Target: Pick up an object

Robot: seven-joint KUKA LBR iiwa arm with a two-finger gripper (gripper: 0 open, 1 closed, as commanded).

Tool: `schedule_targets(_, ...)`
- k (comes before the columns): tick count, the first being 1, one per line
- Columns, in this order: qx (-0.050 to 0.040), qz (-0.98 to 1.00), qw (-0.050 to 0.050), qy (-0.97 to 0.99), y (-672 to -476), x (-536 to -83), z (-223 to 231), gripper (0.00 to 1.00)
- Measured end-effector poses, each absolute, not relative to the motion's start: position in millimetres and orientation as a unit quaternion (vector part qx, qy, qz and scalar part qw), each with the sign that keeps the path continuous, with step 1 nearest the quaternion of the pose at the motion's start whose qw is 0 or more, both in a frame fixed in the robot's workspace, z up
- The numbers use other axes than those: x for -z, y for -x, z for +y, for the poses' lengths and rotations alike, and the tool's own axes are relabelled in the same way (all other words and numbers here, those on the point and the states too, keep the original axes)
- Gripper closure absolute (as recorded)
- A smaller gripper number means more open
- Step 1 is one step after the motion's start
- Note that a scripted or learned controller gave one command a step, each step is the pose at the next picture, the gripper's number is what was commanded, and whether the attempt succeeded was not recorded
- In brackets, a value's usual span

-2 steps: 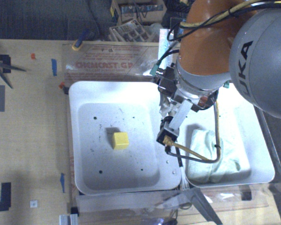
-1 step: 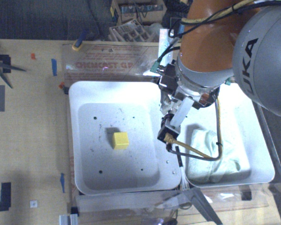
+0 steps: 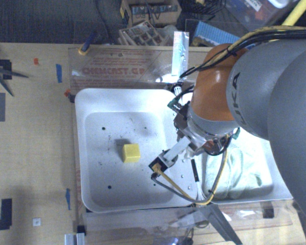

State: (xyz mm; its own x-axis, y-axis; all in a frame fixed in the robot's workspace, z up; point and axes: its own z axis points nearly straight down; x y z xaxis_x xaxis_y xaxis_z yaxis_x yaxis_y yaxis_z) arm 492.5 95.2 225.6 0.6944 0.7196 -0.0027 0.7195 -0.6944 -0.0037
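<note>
A small yellow cube (image 3: 131,152) lies near the middle of the left white bin (image 3: 92,116). My gripper (image 3: 195,166) hangs below the orange-banded wrist, over the divide between the two bins, to the right of the cube and apart from it. The wrist hides most of it from above. Nothing shows in its grasp. A crumpled pale green cloth (image 3: 242,172) lies in the right bin (image 3: 278,185), partly under the arm.
The left bin's floor carries a few dark specks. Behind the bins a clear plastic sheet (image 3: 117,68) with red lettering lies on the bench, with boxes and cables beyond it. The big grey arm covers the upper right.
</note>
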Motion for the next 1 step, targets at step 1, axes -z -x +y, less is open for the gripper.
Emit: schedule_targets(1,-0.0005,-0.28,0.0,0.96,-520.4,-196.8,83.2,1.0)
